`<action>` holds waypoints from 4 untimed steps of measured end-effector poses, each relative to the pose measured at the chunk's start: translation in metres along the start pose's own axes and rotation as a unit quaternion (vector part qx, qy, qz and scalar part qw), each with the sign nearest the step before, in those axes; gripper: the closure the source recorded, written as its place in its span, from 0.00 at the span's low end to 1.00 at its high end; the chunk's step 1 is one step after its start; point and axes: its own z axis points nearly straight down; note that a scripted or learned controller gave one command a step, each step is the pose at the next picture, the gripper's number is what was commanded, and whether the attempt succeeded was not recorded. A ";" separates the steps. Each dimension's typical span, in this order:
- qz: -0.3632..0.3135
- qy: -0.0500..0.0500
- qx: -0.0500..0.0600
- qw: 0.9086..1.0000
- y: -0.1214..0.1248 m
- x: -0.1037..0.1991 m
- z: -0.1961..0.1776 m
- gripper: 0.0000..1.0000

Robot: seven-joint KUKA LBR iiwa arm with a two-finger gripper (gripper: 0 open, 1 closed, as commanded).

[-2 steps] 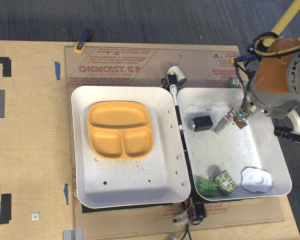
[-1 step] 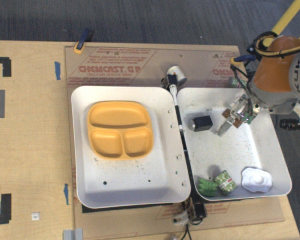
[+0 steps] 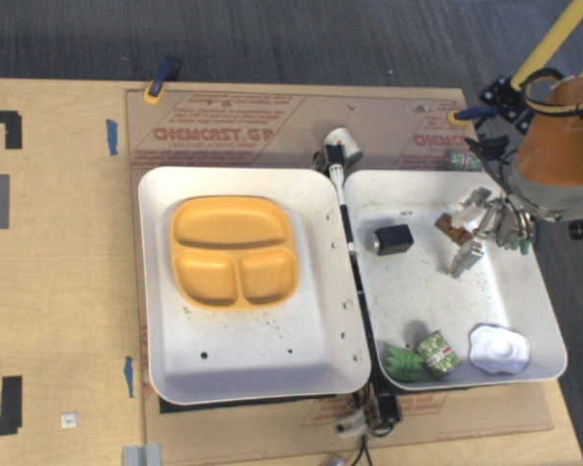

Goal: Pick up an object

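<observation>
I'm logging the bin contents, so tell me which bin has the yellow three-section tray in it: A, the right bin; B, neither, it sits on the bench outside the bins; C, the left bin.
C: the yellow tray lies inside the left bin, while the right bin holds the black block, the green items and the white object.

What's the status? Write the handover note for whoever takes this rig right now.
Tool low over the right bin, beside a small brown piece; grip unclear.
Black block, green packets and white object lie in the right bin; yellow divided tray in the left bin.
Done: nothing visibly picked.
Left: grasp one object and lift it.
</observation>
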 end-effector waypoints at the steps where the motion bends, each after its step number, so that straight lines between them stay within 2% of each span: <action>1: -0.108 0.000 0.000 0.994 0.043 0.005 -0.043 0.00; 2: -0.042 0.004 0.001 0.999 -0.010 0.098 0.002 0.00; 3: -0.049 0.001 0.000 0.999 0.016 0.019 0.002 0.00; 4: -0.106 0.007 0.000 0.994 0.004 -0.023 0.002 0.00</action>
